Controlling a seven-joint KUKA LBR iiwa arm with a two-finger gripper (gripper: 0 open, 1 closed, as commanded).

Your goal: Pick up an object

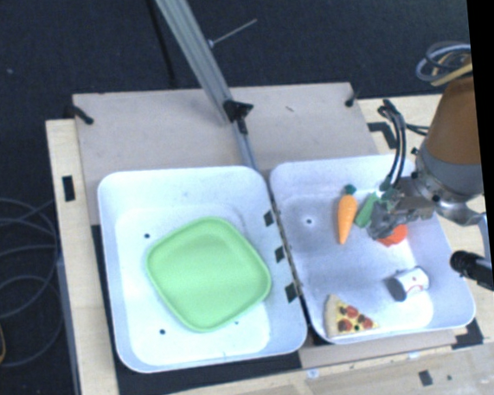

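Dark flooring with loose cables surrounds a pale wooden bench (179,121) that carries two shallow white bins side by side. A slanted metal pole (198,54) runs from the top of the view down to the seam between the bins.

Left bin (117,205): contains one green square plate (207,273) with rounded corners, lying flat near the middle.

Right bin (302,187): contains several small items.
- A toy carrot (346,216), orange with a green top, lies in the upper middle, tip pointing down and slightly left.
- A red object (394,236) sits directly under the gripper, partly covered by it; its shape cannot be made out.
- A green piece (366,211) shows at the gripper's left side, between it and the carrot; whether it touches either cannot be determined.
- A small grey and white item (408,283) with a red mark lies lower right, well apart from the gripper.
- A toy pizza slice (350,316) lies against the bottom rim.

The arm enters from the right. The gripper (388,219) is positioned low over the right bin, just beside the carrot on its right. Whether the gripper is spread or pressed together cannot be told, and no object is visibly held.
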